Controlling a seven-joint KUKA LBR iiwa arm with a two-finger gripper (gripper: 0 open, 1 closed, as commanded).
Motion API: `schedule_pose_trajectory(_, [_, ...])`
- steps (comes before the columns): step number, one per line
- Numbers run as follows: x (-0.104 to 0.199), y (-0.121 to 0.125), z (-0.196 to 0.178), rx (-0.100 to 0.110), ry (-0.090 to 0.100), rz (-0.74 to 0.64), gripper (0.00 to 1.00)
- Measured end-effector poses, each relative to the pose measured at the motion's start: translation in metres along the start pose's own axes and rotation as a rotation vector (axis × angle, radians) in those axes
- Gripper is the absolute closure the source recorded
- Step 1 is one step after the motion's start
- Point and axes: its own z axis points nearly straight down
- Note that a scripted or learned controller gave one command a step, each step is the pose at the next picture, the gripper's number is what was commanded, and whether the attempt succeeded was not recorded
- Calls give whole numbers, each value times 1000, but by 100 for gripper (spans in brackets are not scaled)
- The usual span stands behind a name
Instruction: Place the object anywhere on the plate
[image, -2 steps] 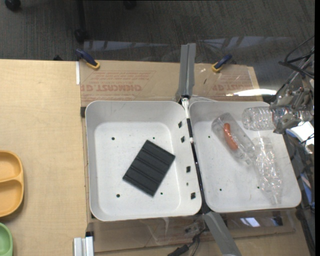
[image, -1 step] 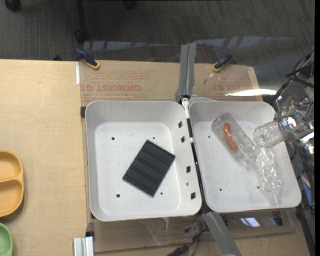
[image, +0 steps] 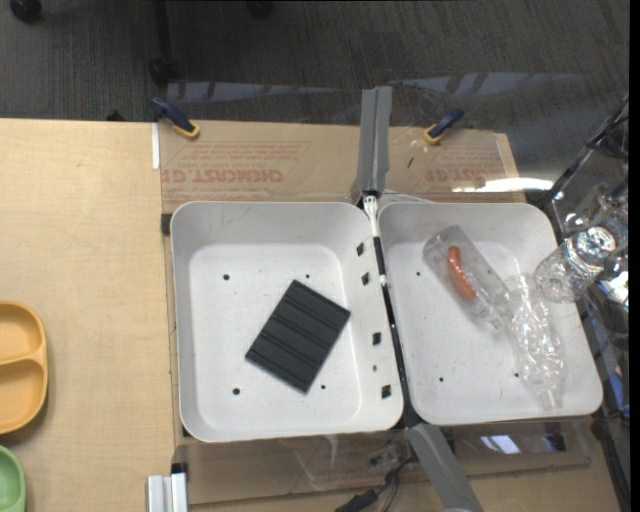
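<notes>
A black, ribbed, rectangular plate (image: 298, 335) lies flat and turned at an angle in the middle of the left bin (image: 200, 300). In the right bin (image: 440, 390) a small orange-red, sausage-shaped object (image: 461, 273) rests near the back, inside a clear plastic wrapper. Crumpled clear plastic (image: 535, 335) trails from it toward the bin's right rim and up to a shiny clump (image: 588, 250) at the right edge.
The two bins meet at a raised rim with black clips (image: 383, 300). Cardboard (image: 260, 165) lies under them, held by two clamps (image: 178, 122). On the wooden bench at far left sit a yellow divided tray (image: 15, 365) and a green dish (image: 8, 482).
</notes>
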Motion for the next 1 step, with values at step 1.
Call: schedule_pose_trajectory(1, [-18,-8,-8,-1,0,-214,100])
